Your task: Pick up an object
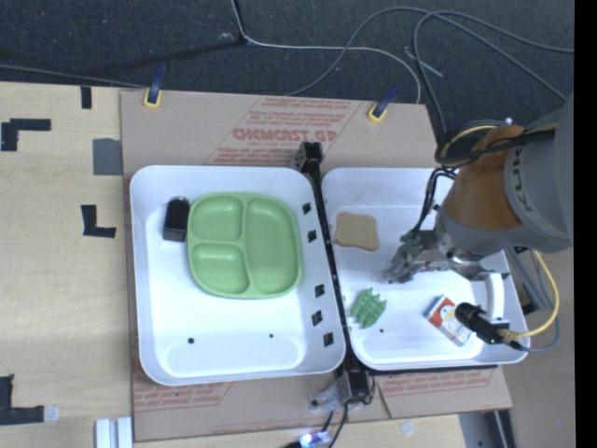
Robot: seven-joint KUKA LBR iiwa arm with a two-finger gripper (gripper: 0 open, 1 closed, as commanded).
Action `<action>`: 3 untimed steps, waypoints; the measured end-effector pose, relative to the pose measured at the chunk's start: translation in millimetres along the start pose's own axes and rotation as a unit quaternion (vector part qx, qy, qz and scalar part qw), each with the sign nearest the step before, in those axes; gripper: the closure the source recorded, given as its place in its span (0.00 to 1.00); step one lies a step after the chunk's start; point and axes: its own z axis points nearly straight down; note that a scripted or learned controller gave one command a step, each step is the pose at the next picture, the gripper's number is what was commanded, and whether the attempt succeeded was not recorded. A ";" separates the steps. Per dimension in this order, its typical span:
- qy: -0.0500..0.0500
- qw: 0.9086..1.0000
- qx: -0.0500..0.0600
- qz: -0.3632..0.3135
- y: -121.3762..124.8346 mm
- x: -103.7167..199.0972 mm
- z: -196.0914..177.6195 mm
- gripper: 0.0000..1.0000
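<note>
The right bin (373,183) holds a tan slab like a slice of bread (357,231), a small green leafy piece (368,307) and a small white, red and orange packet (449,318). My gripper (403,265) hangs low over the middle of this bin, right of the tan slab and above the green piece. It touches none of them that I can see. Its fingers are small and dark against the white floor.
The left bin (154,334) holds a green divided plate (245,245) with a small black block (175,218) beside it. A black divider (323,269) runs between the bins. The arm's grey and orange body (504,189) covers the right bin's right side.
</note>
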 end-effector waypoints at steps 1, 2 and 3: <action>-0.001 1.000 -0.004 0.001 6.5 -4.0 -60.6 1.00; 0.000 1.000 -0.003 0.000 4.3 3.6 -106.2 1.00; -0.001 1.000 -0.004 0.000 5.4 3.9 -159.3 1.00</action>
